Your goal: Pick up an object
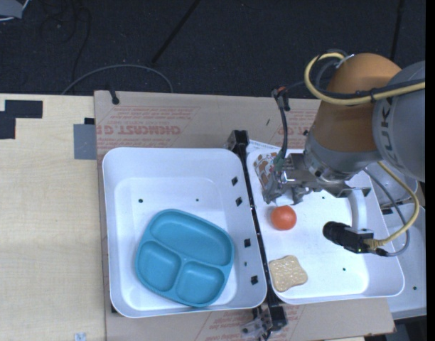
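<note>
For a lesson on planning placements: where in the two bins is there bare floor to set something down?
Left bin: the strip between its back wall and the plate. Right bin: the front patch to the right of the bread. Crowded: the right bin's back left, where the gripper hangs by the red ball.

Dark floor (pixel 224 41) at top w/ black cables (pixel 178 27) across it. Pale wood bench (pixel 40 212) on L, black marks (pixel 4 125) near edge, brown cardboard sheet (pixel 175 123) to R.
</note>
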